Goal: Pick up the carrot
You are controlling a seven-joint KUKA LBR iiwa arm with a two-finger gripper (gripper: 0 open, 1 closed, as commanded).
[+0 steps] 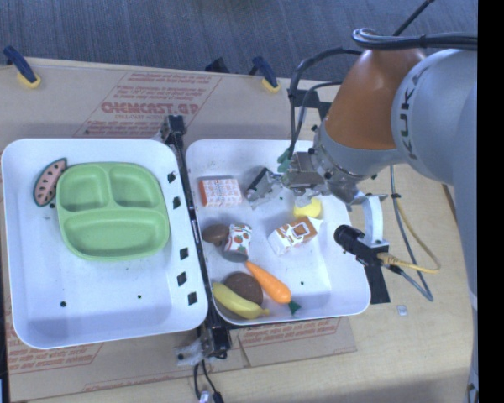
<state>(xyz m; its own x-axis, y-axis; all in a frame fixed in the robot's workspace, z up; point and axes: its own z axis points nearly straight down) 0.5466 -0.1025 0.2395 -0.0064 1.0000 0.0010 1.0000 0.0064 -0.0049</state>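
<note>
The orange carrot [269, 282] with a small green tip lies on a slant near the front of the right bin [353, 302]. It rests beside a brown rounded item [245, 286] and a banana [233, 303]. My gripper [263, 185] hangs over the back middle of the same bin, well behind the carrot and apart from it. It looks open, with nothing between its fingers. The grey arm with its orange band [365, 99] covers the bin's back right corner.
Around the gripper sit an orange-and-white carton [220, 191], two small cartons [238, 240] [294, 233], a yellow piece [308, 207] and a brown lump [214, 233]. The left bin [25, 300] holds a green divided tray [113, 210] and a watermelon slice [48, 181].
</note>
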